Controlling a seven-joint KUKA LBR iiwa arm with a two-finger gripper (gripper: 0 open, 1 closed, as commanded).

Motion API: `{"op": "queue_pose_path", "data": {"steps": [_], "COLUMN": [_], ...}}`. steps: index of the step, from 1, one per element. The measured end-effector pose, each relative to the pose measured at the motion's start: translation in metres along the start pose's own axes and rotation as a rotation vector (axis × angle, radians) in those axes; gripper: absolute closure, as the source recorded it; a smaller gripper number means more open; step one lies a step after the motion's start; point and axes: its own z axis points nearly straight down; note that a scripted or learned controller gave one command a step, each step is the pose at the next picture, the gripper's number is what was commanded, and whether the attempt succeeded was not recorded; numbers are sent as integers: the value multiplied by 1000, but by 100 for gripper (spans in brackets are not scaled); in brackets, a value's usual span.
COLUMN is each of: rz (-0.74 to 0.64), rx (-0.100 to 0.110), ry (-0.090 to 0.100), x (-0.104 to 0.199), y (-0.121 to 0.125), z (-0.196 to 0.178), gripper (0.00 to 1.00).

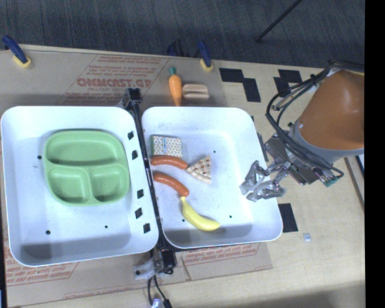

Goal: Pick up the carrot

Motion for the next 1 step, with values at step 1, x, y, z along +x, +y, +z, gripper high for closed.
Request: {"op": "queue_pose_path", "data": {"steps": [1], "rz": [118], "rx": [2], "ry": [-1], "x": [8], "y": [6], "z": [-86], "gripper": [100]}}
